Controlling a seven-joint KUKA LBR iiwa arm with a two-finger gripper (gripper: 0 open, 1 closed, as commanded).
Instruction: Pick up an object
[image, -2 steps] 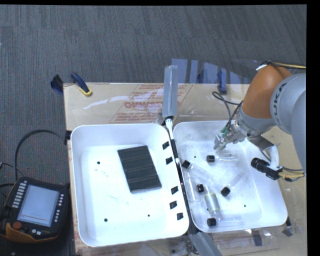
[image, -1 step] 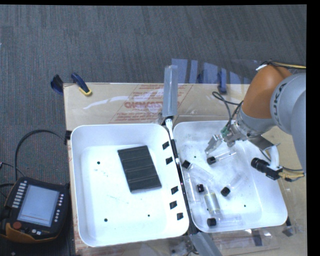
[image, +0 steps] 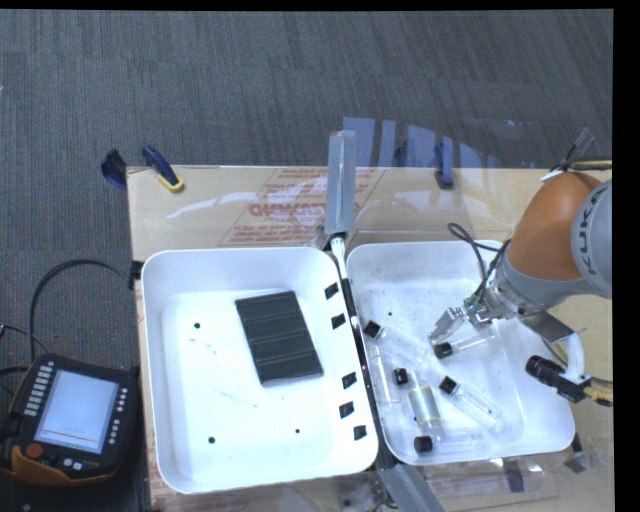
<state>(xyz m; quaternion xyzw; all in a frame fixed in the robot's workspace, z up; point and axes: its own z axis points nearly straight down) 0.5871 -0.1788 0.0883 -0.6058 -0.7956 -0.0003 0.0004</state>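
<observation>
Gripper (image: 447, 335): lowered into right bin (image: 400, 258), fingers pale against white floor, spread not readable, nothing clearly gripped.
Objects: clear black-capped vials (image: 465, 397) scattered on right bin floor, outlines faint, count unclear.
Left bin (image: 165, 290): held dark ribbed slab (image: 278, 337), lying flat.
Pendant (image: 68, 420): off tabletop (image: 230, 205), cut by left edge.

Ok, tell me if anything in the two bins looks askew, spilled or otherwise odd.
Nothing looks spilled or broken. The dark ridged slab lies at a slant in the left bin, not square to its walls. In the right bin, several clear tubes with black caps lie scattered at differing angles below the pincer.
</observation>
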